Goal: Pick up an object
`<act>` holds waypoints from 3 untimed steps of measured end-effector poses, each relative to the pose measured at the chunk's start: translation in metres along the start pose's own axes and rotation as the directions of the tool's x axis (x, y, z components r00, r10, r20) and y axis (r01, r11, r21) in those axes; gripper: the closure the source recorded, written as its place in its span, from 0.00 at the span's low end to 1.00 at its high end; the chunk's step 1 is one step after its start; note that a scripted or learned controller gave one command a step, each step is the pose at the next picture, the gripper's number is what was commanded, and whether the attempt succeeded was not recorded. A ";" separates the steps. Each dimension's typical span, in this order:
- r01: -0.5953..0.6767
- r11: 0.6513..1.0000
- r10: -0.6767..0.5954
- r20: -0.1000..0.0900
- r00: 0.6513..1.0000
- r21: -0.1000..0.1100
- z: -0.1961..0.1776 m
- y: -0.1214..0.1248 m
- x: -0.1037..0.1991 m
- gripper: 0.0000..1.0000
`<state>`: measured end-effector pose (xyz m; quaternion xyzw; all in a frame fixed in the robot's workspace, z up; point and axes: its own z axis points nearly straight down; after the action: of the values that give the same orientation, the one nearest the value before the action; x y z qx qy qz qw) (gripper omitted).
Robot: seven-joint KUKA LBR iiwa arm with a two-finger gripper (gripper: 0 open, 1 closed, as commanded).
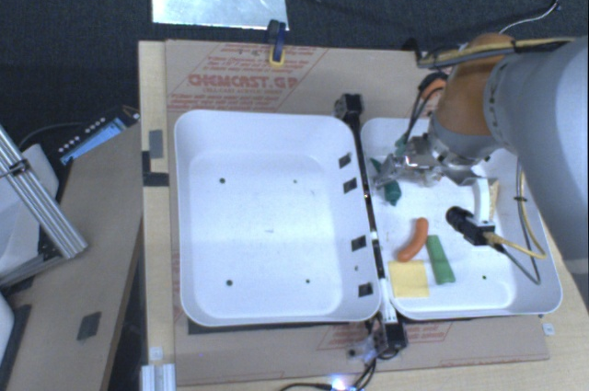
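Several small things lie in the right bin [538, 288]. The gripper [391, 173] hangs just over a dark green piece [392, 191] by the middle wall; I cannot tell its grip. Drop straight down, squeeze gently.

Overhead slanted view, perhaps mid-distance, both bins [267, 127]

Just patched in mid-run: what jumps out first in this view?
The grey arm with its orange band reaches low over the right bin, gripper near a dark green piece. In front lie an orange carrot-like piece, a green block and a yellow square.
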<state>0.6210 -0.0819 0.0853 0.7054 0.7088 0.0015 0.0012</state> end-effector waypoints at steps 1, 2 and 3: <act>-0.005 1.000 0.005 0.000 1.000 0.008 0.001 -0.060 -0.010 0.00; -0.002 1.000 0.002 0.001 1.000 0.001 -0.010 -0.057 -0.010 1.00; 0.000 1.000 0.000 0.005 1.000 -0.014 -0.277 -0.036 -0.036 1.00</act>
<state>0.5840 -0.1179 0.3624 0.7055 0.7086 0.0047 0.0078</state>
